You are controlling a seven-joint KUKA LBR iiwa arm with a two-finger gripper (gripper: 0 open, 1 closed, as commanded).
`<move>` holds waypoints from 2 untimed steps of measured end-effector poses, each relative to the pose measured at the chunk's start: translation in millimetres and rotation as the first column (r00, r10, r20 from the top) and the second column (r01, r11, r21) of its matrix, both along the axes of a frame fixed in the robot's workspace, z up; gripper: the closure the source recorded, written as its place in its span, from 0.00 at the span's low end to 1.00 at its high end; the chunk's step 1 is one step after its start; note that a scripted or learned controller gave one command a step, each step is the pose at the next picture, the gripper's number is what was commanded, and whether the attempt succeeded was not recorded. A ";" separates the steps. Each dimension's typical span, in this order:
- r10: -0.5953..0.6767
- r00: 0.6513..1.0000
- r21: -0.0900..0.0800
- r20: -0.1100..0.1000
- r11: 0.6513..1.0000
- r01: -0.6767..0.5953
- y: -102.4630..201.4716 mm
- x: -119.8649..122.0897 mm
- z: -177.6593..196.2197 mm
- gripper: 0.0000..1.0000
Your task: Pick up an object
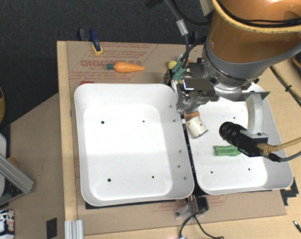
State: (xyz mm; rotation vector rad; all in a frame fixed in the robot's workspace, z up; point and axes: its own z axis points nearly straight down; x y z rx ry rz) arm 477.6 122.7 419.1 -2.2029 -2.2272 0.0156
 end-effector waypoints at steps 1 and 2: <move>-0.003 1.000 0.005 0.019 1.000 0.002 66.4 1.3 49.8 1.00; -0.017 1.000 -0.001 0.009 1.000 0.017 12.3 1.5 29.2 1.00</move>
